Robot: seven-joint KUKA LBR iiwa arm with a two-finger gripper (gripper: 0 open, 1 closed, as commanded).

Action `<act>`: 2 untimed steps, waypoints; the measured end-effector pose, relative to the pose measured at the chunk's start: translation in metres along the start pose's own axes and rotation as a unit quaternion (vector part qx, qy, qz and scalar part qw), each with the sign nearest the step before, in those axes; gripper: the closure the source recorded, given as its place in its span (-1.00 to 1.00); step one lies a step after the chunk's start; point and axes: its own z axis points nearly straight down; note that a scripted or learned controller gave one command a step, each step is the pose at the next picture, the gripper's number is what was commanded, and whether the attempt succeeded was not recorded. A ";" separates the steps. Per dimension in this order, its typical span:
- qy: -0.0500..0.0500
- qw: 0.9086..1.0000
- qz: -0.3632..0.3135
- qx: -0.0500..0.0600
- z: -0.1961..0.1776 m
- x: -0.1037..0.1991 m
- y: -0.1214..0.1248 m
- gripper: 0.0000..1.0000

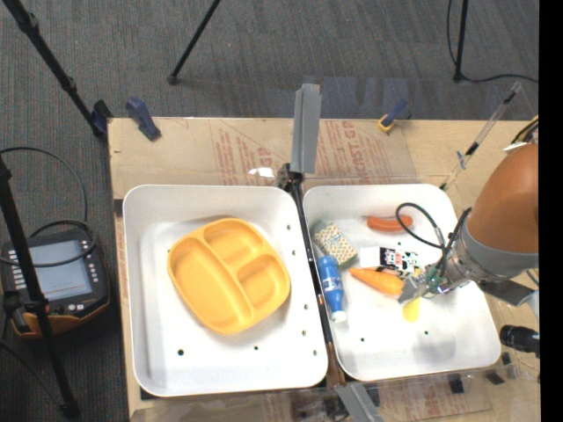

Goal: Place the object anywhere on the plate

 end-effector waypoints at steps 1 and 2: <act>0.000 1.000 -0.024 0.001 -0.013 0.074 0.035 1.00; -0.001 0.999 -0.041 0.002 -0.012 0.158 0.112 1.00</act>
